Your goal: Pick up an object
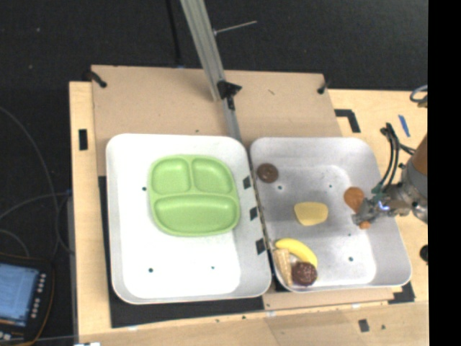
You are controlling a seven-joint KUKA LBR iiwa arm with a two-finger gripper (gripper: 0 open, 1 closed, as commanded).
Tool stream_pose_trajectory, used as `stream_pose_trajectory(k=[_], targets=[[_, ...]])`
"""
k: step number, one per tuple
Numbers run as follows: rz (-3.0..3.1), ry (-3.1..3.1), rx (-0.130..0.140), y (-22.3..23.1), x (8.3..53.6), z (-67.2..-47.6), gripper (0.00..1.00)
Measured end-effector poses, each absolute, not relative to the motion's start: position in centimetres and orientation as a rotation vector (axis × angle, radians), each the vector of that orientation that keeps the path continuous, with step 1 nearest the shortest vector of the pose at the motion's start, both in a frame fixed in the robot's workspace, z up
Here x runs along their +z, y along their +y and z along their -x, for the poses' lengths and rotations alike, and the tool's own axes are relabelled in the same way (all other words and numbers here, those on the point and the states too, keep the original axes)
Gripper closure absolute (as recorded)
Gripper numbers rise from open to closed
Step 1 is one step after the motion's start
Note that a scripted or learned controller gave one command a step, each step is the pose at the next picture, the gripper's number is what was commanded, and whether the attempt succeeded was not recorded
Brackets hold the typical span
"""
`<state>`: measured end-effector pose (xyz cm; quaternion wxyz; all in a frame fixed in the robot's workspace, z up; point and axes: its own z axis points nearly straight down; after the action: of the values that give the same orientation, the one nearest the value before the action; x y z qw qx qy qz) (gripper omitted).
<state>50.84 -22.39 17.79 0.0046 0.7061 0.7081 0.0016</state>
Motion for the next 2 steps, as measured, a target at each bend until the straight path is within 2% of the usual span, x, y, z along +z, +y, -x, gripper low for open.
stream_pose_trajectory(k=[1, 2], targets=[[-2.211, 2.220, 0.005, -21.7, 22.6, -51.3, 1.00], [-2.213, 2.222, 0.003, -21.8, 24.8, -51.4, 1.00]])
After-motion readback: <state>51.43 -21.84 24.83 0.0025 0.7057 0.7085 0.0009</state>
